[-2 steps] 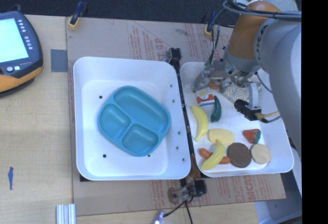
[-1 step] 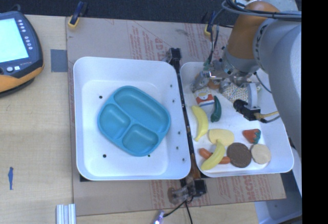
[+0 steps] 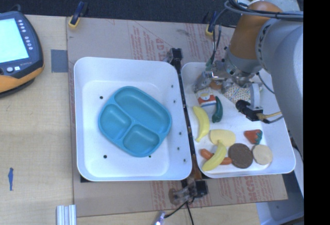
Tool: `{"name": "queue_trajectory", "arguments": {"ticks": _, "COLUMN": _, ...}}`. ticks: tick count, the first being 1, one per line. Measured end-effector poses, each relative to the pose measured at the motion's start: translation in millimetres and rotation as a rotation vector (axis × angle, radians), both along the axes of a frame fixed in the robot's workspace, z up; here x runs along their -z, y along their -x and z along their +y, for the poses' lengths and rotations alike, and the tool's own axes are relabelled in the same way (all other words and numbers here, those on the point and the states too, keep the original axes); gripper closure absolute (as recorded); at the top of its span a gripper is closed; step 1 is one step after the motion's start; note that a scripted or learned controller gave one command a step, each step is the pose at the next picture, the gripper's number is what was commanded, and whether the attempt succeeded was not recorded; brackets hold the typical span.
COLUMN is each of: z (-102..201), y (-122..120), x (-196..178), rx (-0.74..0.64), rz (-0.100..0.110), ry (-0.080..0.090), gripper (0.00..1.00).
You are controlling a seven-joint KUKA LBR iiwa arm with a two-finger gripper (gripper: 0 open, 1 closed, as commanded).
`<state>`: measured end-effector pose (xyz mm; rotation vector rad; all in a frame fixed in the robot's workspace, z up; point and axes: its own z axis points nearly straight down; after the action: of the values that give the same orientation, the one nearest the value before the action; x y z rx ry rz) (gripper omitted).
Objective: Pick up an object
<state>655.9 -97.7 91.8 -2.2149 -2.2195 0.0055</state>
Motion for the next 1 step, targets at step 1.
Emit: {"name": "queue_trajectory", "arguments": {"ticks": 1, "z": -2.0, "y": -0.1, "x": -0.1, "rx": 0.000, "rz": -0.001, "ry": 0.000, "gripper": 0.00}}
